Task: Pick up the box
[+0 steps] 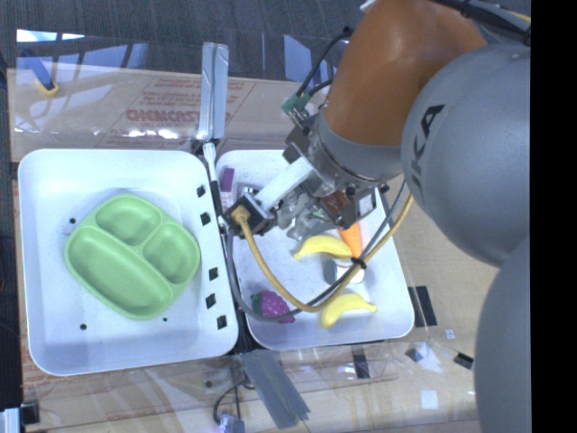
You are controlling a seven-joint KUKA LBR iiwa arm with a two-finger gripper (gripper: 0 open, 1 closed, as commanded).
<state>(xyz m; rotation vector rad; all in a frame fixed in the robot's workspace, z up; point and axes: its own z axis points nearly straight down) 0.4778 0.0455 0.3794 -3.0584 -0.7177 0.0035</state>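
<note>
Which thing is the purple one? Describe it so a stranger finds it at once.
Start at the right bin, the one under the arm. Go to its near-left corner, where the yellow hose curves down. The grape bunch lies there: small, knobbly and purple, unlike the smooth yellow bananas to its right.

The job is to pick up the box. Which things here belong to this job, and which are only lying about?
Job: tool; small purple item, perhaps the box, hard to tell.
Lying about: upper banana, lower banana, orange carrot, grapes, green plate.
</note>
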